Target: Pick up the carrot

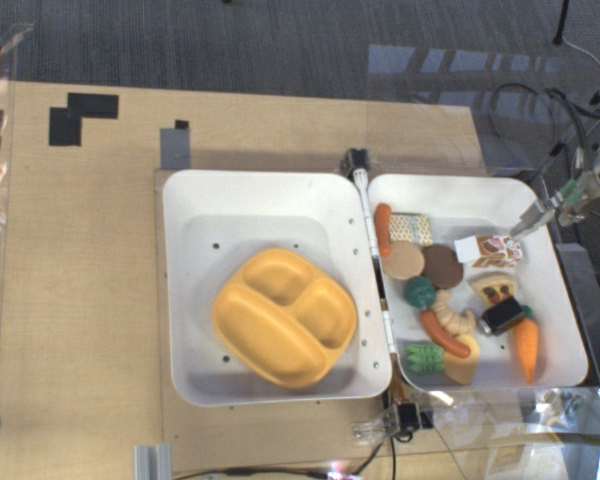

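The carrot (526, 347) lies in the right bin's (576, 363) near right corner, likely light, stiff, slick plastic; grasp across its thick upper body. The gripper's (529, 220) state cannot be told.

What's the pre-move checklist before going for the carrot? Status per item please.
1. Carrot located: ok. The carrot lies in the right bin, near its front right corner, green top toward the back.
2. Claw position: not ok. The claw sits at the bin's back right, well away from the carrot.
3. Claw opening: cannot tell at this size.
4. Clutter at the grasp: not ok. A black item touches the carrot's top end.
5. Lookalike risk: not ok. An orange sausage-like piece lies nearby; confirm the target.
6. Drop area: ok. The yellow divided plate sits in the left bin.
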